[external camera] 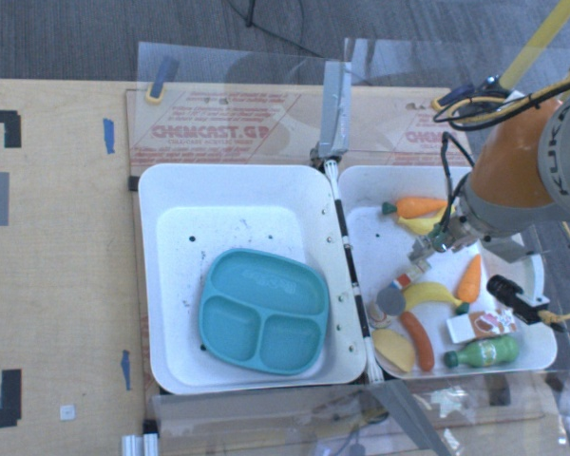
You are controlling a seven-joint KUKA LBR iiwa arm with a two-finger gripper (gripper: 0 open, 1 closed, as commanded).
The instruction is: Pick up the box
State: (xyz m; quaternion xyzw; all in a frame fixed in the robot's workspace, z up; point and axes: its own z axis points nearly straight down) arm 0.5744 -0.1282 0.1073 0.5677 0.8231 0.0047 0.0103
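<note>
Status: pick not yet made, as far as can be judged. The box [484, 325], white with a red-and-pink printed face, lies flat on the floor of the right bin [547, 345], below and slightly right of the claw [435, 245], near but apart from it. Nothing is seen between the claw's parts; whether it is spread or closed cannot be told, since the tips are small and blurred against the bin floor.

Around the claw: a carrot [421, 206] and a yellow piece just above-left; a second, smaller carrot [470, 277] just to its lower right; a banana [429, 294] directly below; a sausage [417, 339] and a green bottle [484, 352] further below, the bottle touching or just beside the box. The teal divided plate [264, 310] sits in the left bin [157, 255], well off to the claw's left.

Remaining, by judgement: move down-right over the box, descend, close, lift.

Writing: the clear sheet beyond the bins carries red lettering reading roughly "CHEMCAST GP". Box print illegible. On the arm, "KU" shows at the frame edge.
</note>
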